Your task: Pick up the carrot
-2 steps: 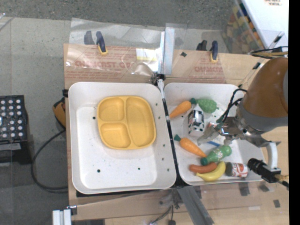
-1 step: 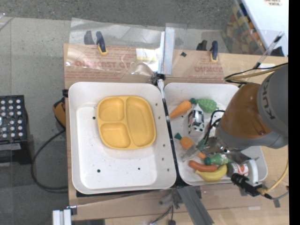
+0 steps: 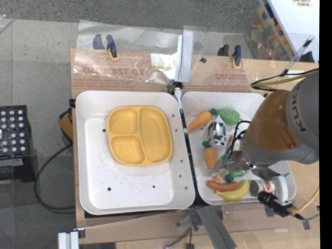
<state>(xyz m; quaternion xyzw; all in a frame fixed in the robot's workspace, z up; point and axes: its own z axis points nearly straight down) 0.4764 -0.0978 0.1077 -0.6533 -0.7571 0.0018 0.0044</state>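
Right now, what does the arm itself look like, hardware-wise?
Thick rounded grey arm with a wide orange band above the wrist and part of a dark logo on the grey shell. Thin black cables loop beside the wrist. The small dark gripper has teal-green bits near its tip.

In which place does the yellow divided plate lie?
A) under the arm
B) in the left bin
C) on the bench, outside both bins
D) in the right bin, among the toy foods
B: the yellow divided plate rests on the floor of the left bin, while the carrots and the banana lie in the right bin, where the arm reaches.
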